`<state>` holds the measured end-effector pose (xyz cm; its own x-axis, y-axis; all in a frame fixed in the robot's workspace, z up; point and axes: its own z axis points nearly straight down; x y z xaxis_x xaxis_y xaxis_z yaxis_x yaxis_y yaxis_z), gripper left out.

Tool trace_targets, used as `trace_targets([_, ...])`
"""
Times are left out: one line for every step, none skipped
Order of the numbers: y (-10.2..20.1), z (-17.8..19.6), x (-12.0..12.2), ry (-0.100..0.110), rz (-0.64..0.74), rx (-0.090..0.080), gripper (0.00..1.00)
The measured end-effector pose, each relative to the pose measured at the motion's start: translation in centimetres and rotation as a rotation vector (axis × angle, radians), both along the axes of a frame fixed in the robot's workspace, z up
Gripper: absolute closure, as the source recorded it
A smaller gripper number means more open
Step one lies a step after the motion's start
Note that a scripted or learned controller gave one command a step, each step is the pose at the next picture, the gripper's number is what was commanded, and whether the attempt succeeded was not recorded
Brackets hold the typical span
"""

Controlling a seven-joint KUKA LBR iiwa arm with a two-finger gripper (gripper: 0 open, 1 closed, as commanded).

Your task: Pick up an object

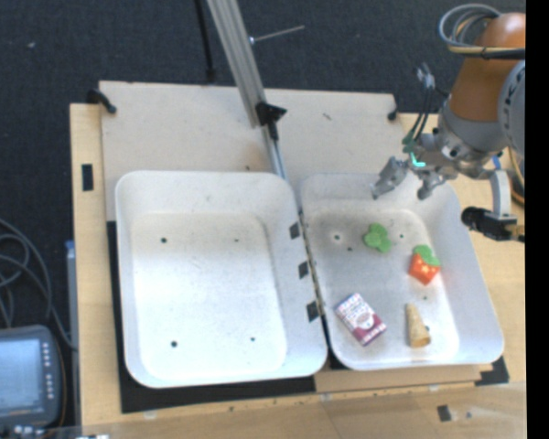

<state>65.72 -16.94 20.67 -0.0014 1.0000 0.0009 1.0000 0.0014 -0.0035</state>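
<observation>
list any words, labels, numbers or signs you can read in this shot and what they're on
No text can be read here.
Small pink carton in the right bin: printing on its faces, too small and blurred to read.
Handheld screen unit at the lower left: a lit display and a row of buttons, nothing legible.
Green toy, red strawberry-like toy, tan cone-shaped piece and left bin: no markings to be seen.

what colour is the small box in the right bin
The small box is pink or maroon with white markings, seen in the camera view.
</observation>
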Motion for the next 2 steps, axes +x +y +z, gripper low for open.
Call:
trace_targets([-0.1, 0.3, 0.1, -0.004, 0.002, -0.004, 0.0])
trace_targets([0.0, -3.9, 0.3, -0.001, 0.005, -0.003, 0.0])
